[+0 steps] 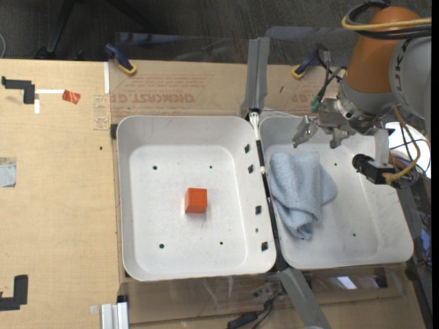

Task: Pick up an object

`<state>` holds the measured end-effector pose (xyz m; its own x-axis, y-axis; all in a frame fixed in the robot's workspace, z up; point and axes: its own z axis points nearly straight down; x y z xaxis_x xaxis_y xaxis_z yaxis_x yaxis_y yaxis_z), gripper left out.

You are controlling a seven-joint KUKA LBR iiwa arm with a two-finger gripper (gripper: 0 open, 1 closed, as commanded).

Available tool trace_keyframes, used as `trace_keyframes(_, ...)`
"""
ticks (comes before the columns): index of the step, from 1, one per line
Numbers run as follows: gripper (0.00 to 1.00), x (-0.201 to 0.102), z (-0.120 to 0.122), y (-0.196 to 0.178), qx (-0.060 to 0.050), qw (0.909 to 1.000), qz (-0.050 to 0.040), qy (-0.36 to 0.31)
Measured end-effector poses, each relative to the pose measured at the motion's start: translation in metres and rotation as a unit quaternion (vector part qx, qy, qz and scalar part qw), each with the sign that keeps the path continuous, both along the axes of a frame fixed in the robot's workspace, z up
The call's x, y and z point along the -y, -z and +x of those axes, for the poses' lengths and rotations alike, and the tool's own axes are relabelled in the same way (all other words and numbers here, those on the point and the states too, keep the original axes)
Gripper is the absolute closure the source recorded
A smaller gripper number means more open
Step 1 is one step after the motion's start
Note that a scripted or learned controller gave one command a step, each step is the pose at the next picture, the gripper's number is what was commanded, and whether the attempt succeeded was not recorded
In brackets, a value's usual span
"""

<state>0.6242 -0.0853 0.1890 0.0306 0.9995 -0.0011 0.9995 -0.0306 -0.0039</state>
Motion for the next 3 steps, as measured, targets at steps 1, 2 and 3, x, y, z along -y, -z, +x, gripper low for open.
trace_keyframes(1,0.00,-0.068,0.024,0.001,-0.001,0.9977,-0.0006,0.068)
trace_keyframes(2,1.00,-0.067,0.024,-0.005,-0.003,0.9978,-0.0020,0.067)
trace_keyframes(3,1.00,0.028,0.014,0.042,0.000,0.9959,0.0006,-0.091)
